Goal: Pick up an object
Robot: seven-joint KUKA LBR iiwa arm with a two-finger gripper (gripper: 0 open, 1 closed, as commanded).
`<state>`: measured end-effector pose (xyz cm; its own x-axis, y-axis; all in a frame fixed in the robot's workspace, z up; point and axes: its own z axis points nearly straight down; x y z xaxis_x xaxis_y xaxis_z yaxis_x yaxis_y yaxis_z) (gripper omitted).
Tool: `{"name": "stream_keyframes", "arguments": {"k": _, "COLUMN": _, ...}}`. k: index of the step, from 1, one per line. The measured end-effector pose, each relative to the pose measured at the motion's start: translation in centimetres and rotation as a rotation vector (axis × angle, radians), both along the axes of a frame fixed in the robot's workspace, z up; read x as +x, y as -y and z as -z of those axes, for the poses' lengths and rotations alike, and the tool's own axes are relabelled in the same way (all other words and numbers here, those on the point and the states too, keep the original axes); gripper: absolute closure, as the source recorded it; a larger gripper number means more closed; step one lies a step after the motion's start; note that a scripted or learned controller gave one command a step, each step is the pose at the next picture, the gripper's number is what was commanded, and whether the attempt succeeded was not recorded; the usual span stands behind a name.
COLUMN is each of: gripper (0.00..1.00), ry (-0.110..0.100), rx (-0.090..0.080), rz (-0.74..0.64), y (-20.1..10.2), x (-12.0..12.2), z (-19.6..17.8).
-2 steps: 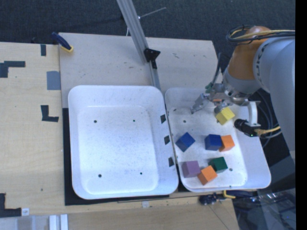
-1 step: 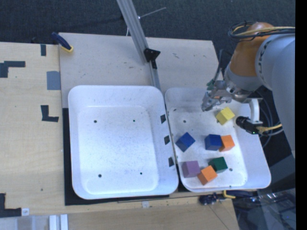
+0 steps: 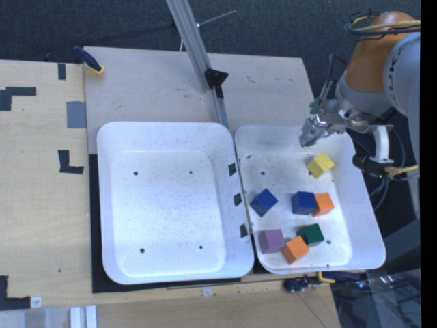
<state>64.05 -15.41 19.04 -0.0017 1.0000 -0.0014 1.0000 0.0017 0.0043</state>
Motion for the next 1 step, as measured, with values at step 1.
{"name": "stream_keyframes", "arguments": {"k": 1, "gripper": 1.00, "ry": -0.004, "rx": 0.002, "rz": -0.001, "y": -0.09, "x": 0.05, "z": -1.37}}
